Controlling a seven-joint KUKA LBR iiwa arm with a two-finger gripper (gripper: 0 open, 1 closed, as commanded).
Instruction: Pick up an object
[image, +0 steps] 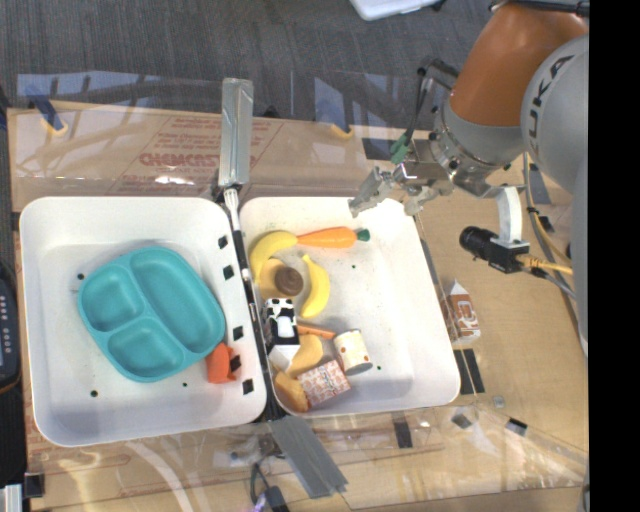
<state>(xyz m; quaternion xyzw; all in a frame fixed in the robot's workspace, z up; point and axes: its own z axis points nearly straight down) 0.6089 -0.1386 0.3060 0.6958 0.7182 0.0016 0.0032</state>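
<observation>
My gripper (388, 198) hangs above the back edge of the right bin (400, 300), open, with nothing between its fingers. Just in front of it and to the left lies an orange carrot (327, 238) with a green tip. Two yellow bananas (272, 250) curve around a brown round item (288, 280) at the bin's left side. Closer to the front sit a black-and-white toy (283, 322), a small cup (352, 351) and a printed snack packet (322, 382).
The left bin (60, 240) holds a teal divided plate (150, 312) and a small orange-red block (219, 364). A grey strip (236, 130) runs back from the divider between the bins. A black cable connector (490, 247) hangs right of the right bin.
</observation>
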